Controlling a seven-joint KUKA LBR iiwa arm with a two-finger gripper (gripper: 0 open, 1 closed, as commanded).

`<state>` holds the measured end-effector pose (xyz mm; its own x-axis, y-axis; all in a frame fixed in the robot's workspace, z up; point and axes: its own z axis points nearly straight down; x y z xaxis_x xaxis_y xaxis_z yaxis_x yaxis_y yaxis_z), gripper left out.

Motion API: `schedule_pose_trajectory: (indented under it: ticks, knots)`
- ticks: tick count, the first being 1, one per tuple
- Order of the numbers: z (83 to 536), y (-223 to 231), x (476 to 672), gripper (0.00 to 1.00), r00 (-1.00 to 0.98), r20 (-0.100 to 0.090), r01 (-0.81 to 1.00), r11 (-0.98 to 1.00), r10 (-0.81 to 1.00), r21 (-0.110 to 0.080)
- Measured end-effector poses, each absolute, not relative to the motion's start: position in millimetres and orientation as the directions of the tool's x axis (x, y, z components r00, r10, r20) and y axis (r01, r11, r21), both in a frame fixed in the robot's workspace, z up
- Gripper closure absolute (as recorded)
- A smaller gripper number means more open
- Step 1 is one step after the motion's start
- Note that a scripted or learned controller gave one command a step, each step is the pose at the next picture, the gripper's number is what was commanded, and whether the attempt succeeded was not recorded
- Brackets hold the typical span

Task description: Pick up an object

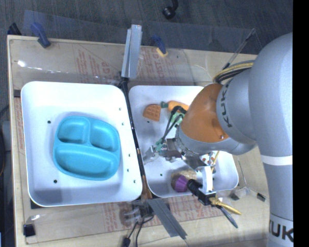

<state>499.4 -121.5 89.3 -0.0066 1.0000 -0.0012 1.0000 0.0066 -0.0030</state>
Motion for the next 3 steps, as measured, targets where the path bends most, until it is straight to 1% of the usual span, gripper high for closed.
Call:
schedule_pose_trajectory:
  ticks: [1, 2, 3]
  knots:
    - [89, -120, 556.1, 0.0, -0.008, 0.001, 1.0, 0.008, 1.0, -0.006]
    - [93, -116, 502.2, 0.0, 0.001, -0.011, 1.0, -0.001, 1.0, 0.006]
    - [89, -120, 573.7, 0.0, -0.006, 0.002, 1.0, 0.006, 1.0, -0.006]
